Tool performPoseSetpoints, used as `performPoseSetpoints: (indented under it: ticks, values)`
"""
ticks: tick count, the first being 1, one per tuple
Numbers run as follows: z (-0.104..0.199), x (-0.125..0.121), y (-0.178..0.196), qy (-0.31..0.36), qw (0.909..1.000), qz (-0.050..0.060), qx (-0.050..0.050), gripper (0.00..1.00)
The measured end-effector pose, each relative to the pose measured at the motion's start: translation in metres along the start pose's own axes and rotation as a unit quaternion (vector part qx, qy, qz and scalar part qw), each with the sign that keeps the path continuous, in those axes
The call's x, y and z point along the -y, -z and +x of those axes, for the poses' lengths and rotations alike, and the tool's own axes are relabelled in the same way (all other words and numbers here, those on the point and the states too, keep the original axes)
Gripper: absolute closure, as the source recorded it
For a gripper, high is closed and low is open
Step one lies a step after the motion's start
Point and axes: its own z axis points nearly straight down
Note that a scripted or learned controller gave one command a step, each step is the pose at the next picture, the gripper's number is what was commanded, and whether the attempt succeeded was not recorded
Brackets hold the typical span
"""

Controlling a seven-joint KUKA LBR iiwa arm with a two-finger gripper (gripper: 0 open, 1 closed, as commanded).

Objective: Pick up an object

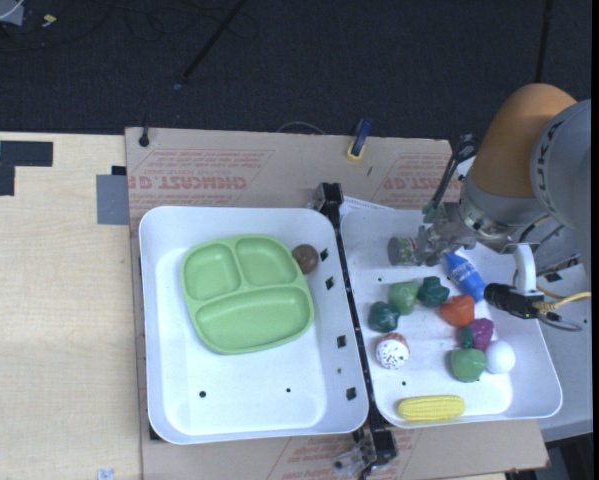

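Small grey-green cylindrical can [403, 251] sits at the gripper [426, 244] tip in right white bin [539, 388]; finger state unreadable. Risks: can slips away, blue bottle [465, 272] gets bumped.

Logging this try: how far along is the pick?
Done: the arm has reached the right bin. In hand: the gripper sits low at the bin's far edge, nothing visibly held. Left: grasping and lifting; the toys, such as the corn and blue bottle, lie in the bin.
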Motion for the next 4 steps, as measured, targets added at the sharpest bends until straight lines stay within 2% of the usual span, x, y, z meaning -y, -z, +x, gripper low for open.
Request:
performPoseSetpoints:
  ticks: [2, 4]
  values:
    - [0.002, -0.001, 0.087, 0.001, 1.0, 0.0, 0.0, 1.0]
    - [0.11, 0.011, 0.102, 0.002, 1.0, 0.002, -0.001, 1.0]
